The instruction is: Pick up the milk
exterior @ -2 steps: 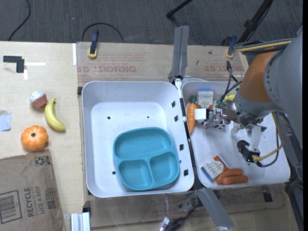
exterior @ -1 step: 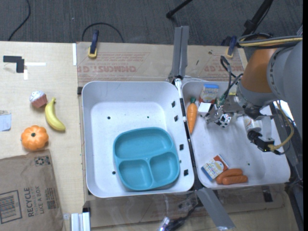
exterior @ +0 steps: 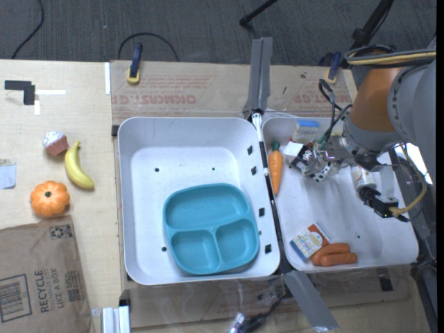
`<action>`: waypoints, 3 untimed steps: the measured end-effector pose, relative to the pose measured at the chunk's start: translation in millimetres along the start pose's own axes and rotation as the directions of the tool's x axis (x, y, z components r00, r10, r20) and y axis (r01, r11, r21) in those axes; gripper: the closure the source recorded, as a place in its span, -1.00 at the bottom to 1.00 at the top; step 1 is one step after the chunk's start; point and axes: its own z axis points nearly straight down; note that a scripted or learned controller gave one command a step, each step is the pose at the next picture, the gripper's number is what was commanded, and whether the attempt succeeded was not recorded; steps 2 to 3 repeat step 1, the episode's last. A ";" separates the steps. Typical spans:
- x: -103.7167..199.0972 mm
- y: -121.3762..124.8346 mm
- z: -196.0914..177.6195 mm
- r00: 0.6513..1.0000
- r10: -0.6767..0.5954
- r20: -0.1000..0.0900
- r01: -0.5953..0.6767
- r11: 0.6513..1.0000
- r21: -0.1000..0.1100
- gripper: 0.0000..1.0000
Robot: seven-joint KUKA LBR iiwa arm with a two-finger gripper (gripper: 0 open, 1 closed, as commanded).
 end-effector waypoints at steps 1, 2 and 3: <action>62.9 17.9 -92.2 0.999 -0.040 -0.002 0.040 0.999 -0.006 1.00; 62.9 17.9 -92.2 0.999 -0.040 -0.002 0.040 0.999 -0.006 1.00; 62.9 17.9 -92.2 0.999 -0.040 -0.002 0.040 0.999 -0.006 1.00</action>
